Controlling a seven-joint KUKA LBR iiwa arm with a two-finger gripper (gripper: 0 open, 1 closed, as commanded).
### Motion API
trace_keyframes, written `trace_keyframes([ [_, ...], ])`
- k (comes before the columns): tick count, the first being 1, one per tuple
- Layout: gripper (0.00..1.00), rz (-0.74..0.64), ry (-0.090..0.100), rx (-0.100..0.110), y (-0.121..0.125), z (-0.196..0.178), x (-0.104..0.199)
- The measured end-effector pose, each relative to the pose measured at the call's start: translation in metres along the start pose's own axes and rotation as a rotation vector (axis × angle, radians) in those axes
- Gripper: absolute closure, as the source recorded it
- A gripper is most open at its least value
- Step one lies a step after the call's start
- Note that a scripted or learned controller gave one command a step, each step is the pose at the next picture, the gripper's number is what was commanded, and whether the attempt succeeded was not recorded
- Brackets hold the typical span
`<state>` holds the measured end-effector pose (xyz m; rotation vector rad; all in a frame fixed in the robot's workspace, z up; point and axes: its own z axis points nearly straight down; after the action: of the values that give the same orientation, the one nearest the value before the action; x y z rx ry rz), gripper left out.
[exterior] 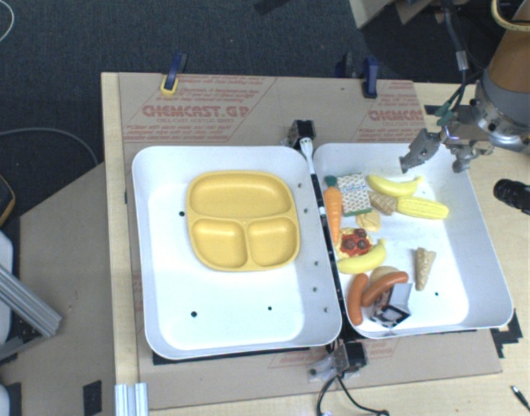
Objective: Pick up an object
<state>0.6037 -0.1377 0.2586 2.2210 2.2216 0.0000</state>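
Note:
My gripper (pixel 440 154) hangs over the far edge of the right bin (pixel 473 258), its two fingers spread apart and nothing between them. Just below it lie a banana (pixel 392 184) and a corn cob (pixel 423 207). Further left in that bin are a carrot (pixel 333 212), a green-edged cracker packet (pixel 354 192), a pizza slice (pixel 355 242), a second banana (pixel 365 259), two sausages (pixel 373 289), a small black and white piece (pixel 391 308) and an ice-cream cone (pixel 422 267).
The left bin (pixel 160 276) holds a yellow divided plate (pixel 243 218). A black divider rail (pixel 321 232) runs between the bins. Clamps (pixel 170 78) (pixel 369 76) sit at the board's far edge.

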Motion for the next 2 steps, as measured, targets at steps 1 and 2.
trace_keyframes([
  [1, 0.00, 0.001, 0.001, 0.006, -0.001, 0.045, -0.007],
  [2, 0.00, 0.000, 0.001, 0.005, 0.001, 0.088, -0.004],
])
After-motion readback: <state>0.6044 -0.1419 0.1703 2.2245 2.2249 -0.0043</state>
